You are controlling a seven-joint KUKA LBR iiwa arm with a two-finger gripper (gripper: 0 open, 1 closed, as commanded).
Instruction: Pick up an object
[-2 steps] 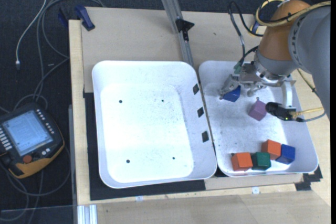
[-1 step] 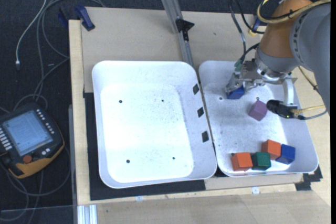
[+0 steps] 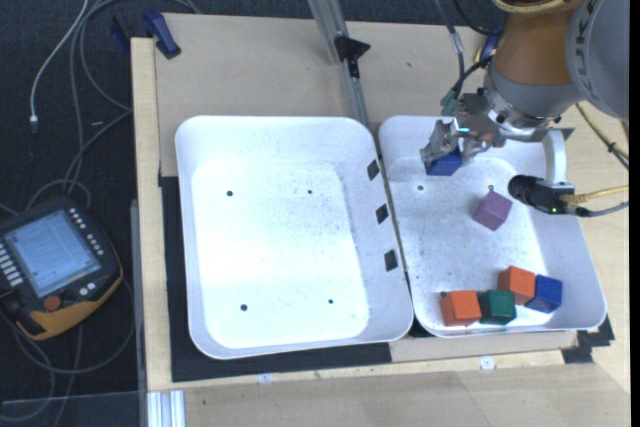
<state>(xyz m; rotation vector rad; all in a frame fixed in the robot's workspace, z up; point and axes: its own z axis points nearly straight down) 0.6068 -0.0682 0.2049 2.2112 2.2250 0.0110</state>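
**A:** Right bin [image 3: 560, 315], twelve o'clock: your gripper [image 3: 442, 153] appears clenched on a blue block [image 3: 447, 163], above the floor near the back wall.

**B:** The risk?

**A:** You may lose it. The hold looks shallow; a jolt could drop it towards the purple block [image 3: 492, 211] at four o'clock.

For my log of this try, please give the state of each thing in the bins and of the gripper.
gripper: shut on blue block, above right bin
blue block: held, lifted
purple block: lying free
two orange blocks, green block, second blue block: clustered at the near edge
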